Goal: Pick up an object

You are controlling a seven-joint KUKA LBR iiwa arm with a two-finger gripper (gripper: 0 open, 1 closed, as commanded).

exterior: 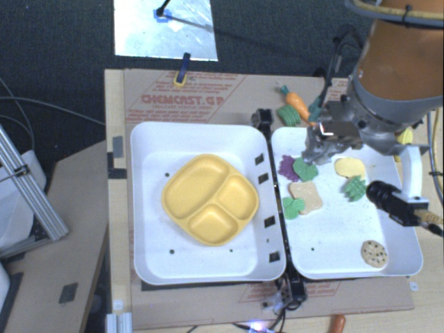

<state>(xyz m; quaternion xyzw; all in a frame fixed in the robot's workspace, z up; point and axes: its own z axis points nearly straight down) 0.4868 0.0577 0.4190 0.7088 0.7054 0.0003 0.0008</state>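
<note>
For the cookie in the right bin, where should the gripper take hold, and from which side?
Probably from straight above, with the fingers closing across the cookie's round edge. It lies flat and alone near the right bin's front corner, apart from the other toys, though the rim is close.

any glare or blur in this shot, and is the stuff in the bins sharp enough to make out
Camera view: glare whitens the shiny sheet beyond the bench. The arm nearest the lens looks soft. The yellow tray and cookie read clearly despite overall grain. The gripper over the right bin is murky.
</note>
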